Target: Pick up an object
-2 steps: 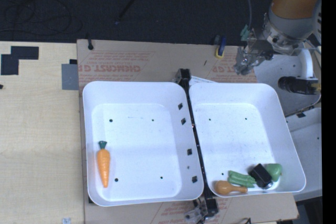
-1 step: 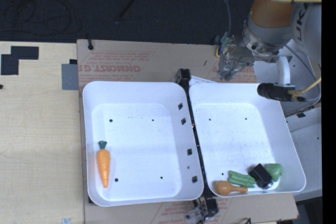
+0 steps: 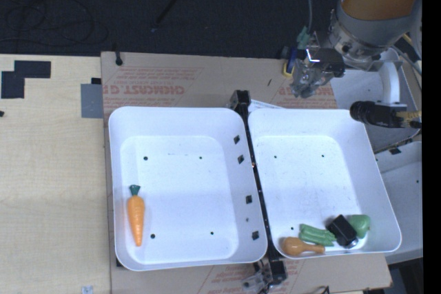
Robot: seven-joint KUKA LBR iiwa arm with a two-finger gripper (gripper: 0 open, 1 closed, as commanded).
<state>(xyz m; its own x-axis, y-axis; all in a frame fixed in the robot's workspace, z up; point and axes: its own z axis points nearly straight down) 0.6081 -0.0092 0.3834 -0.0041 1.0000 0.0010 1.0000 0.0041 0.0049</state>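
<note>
Carrot (image 3: 136,218) in left bin (image 3: 172,122), well apart from pincer (image 3: 305,87)

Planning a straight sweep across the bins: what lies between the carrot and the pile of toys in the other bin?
In the camera view, between the carrot and the toy pile lie bare bin floor and the black-clipped divider.

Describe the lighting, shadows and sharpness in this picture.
Camera view: even overhead light makes both white bins bright, the right bin nearly washed out; the left bin has soft shading along its walls; the toy carrot is fairly sharp with a faint shadow; the background above the bench is dark; the gripper looks soft and its detail is hard to read.
</note>
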